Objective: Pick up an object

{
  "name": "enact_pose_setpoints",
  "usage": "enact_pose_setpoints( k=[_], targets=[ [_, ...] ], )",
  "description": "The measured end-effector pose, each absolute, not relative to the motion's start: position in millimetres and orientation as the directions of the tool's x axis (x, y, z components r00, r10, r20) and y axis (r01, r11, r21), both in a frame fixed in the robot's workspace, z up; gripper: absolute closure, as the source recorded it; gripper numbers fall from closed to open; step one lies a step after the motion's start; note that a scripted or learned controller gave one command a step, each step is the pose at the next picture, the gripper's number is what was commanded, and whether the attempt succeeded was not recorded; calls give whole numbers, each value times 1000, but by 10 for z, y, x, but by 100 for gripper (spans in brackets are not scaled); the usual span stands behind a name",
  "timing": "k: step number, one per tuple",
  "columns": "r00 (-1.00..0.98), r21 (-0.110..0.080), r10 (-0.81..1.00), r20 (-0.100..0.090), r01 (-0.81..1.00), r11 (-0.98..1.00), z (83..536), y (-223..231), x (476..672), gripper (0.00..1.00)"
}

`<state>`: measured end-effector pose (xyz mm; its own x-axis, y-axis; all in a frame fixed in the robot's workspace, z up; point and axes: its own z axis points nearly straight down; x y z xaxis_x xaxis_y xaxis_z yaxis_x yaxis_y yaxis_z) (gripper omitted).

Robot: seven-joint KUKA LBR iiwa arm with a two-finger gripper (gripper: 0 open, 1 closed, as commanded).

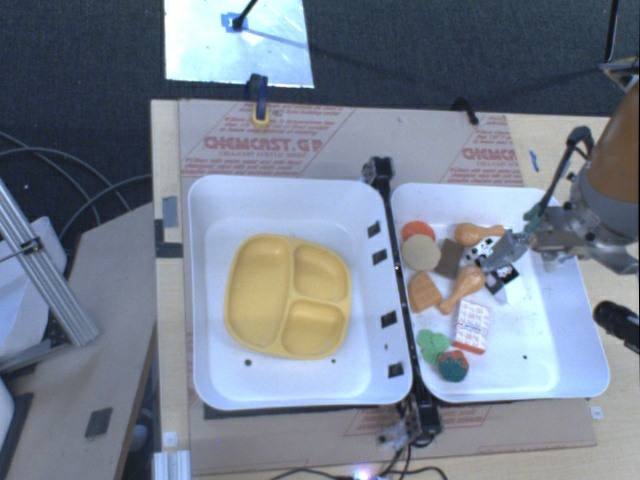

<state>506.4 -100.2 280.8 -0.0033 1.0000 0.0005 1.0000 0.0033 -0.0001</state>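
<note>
My gripper (495,260) reaches in from the right and hangs low over the middle of the right bin (575,368). Its tip is in a cluster of toy food. A drumstick (478,234) lies just behind it, a second drumstick (463,288) just in front and left, and a brown block (447,258) is on its left. Further left are an orange-red round piece (418,231), a beige disc (422,254) and a tan bread piece (424,291). A white and red box (472,326) lies nearer the front. I see nothing lifted off the bin floor.
A green piece (432,345) and a red and green fruit (453,365) sit at the right bin's front left. The left bin (215,368) holds a yellow divided plate (288,295). The right bin's front right floor is bare. A divider with black clips (392,278) separates the bins.
</note>
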Motion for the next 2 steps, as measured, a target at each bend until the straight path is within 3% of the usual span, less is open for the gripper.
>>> enact_pose_setpoints(
  k=[1,2],
  targets=[
    [2,-8,1000,1,1000,-2,1874,-1163,4846,0],
    [-7,6,1000,-2,1000,7,1445,-1232,6102,0]
  ],
)
